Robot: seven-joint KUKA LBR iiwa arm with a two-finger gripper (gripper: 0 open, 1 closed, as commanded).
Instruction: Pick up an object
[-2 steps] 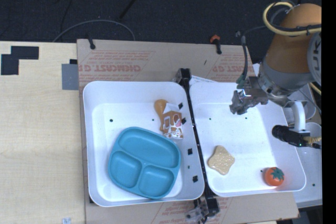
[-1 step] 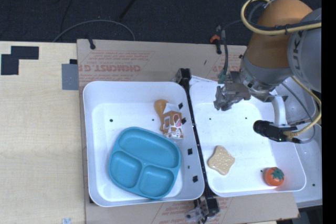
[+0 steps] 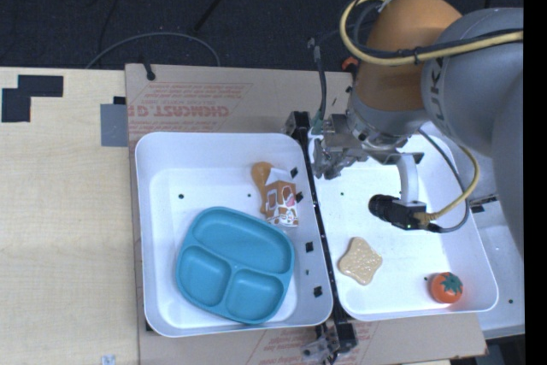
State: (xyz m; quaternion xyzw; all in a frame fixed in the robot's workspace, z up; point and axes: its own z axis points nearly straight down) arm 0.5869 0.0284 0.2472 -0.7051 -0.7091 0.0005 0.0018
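Observation:
My gripper (image 3: 328,156) hangs over the upper left corner of the right bin (image 3: 479,269), close to the divider between the two bins. I see nothing held in it. A tan, bread-like piece (image 3: 360,261) lies in the right bin's lower middle, and an orange-red fruit with a green top (image 3: 445,287) sits in its lower right corner. In the left bin (image 3: 158,184) lie a blue divided plate (image 3: 235,264), a small brown drumstick-shaped toy (image 3: 261,175) and a small patterned carton (image 3: 282,205) beside the divider.
The grey arm with its orange band (image 3: 408,34) covers the upper right bin. A black plug on a yellow cable (image 3: 395,210) hangs over the right bin's middle. Cardboard (image 3: 214,103) lies under the bins, and a pale wooden bench (image 3: 60,218) lies to the left.

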